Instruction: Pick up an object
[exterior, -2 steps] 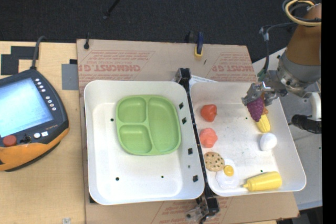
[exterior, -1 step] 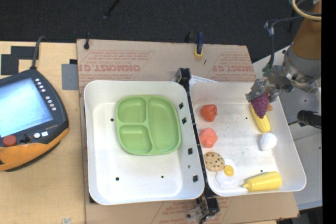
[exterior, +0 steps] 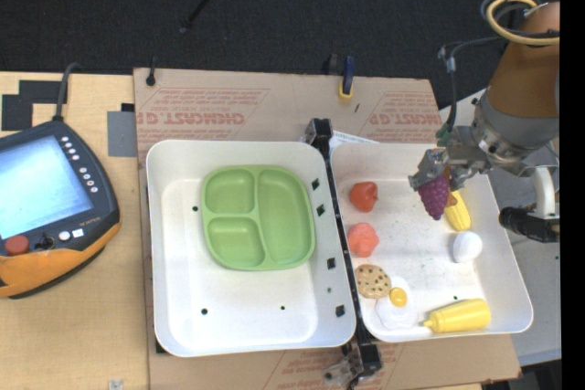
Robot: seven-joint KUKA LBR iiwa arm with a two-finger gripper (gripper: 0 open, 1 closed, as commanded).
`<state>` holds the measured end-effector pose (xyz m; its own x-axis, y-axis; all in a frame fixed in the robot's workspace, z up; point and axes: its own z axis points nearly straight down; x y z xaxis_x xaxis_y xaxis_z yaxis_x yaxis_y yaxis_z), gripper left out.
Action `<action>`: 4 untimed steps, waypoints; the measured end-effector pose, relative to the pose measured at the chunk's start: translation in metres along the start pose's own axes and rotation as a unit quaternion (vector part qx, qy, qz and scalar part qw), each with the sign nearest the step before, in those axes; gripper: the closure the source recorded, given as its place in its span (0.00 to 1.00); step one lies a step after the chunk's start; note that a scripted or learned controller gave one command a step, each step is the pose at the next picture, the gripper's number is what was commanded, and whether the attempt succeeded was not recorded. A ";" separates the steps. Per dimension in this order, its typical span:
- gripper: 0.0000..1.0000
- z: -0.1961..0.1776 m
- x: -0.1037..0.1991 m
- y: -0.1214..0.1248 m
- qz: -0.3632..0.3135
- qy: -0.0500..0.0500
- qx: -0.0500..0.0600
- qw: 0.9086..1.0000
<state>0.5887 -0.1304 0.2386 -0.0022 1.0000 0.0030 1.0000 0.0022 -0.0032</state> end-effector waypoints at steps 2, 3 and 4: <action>1.00 0.004 0.075 -0.039 0.000 0.000 0.001 1.000; 1.00 -0.001 0.126 -0.065 -0.001 0.000 0.001 1.000; 1.00 0.002 0.165 -0.094 0.000 -0.001 0.002 1.000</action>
<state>0.4942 0.0346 0.2376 -0.0025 1.0000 0.0020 1.0000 0.0025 -0.0072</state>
